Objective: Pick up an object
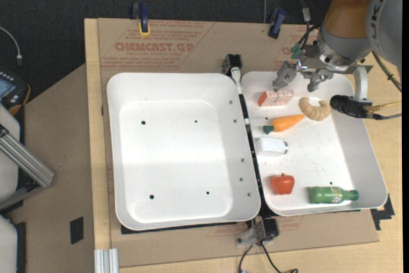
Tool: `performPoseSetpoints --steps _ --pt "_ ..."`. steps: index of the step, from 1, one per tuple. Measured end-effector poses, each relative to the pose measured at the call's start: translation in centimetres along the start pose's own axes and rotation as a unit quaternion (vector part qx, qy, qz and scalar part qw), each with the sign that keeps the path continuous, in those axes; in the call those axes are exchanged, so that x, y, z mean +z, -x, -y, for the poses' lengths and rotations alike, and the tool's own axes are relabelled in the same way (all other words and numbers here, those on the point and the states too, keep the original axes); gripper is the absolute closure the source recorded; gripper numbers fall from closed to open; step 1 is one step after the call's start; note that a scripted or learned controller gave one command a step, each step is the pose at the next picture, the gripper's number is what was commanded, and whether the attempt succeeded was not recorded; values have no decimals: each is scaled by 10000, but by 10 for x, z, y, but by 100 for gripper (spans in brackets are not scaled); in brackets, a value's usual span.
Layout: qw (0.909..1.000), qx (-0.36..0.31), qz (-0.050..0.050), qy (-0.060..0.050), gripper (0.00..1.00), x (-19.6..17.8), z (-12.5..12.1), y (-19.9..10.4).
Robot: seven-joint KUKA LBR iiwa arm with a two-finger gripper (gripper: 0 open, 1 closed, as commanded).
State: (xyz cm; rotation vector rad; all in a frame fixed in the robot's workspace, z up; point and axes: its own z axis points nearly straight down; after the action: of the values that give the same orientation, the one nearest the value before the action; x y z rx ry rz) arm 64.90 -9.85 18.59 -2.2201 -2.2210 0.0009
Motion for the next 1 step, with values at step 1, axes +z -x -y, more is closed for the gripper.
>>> performPoseSetpoints --steps 1 --pt "10000 32 27 44 0 -79 51 59"
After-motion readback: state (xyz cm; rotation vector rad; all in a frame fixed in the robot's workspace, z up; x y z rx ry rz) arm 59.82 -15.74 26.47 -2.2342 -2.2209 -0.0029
